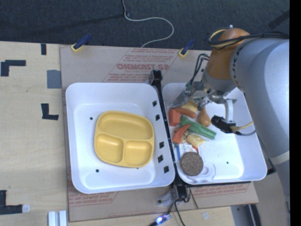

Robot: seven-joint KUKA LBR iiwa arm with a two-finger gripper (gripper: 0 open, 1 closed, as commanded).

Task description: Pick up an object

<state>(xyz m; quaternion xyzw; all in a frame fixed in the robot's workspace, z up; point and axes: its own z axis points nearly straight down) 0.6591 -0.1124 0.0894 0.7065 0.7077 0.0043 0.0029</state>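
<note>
The right bin (244,159) holds a heap of toy food along its left side: an orange carrot piece (175,115), a yellow piece (188,109), a green bean pod (200,129), an orange-brown pear-like piece (203,117), a pale yellow piece (194,140) and a round brown patty (192,164). My gripper (200,99) is low over the top of that heap, just above the yellow and pear-like pieces. Its tips are lost among wrist parts and cables.
The left bin (80,126) holds a yellow divided tray (124,138). A black divider strip (162,126) runs between the two bins. The grey arm with its orange band (223,60) covers the right bin's far right corner. A white cable (150,25) lies behind the bins.
</note>
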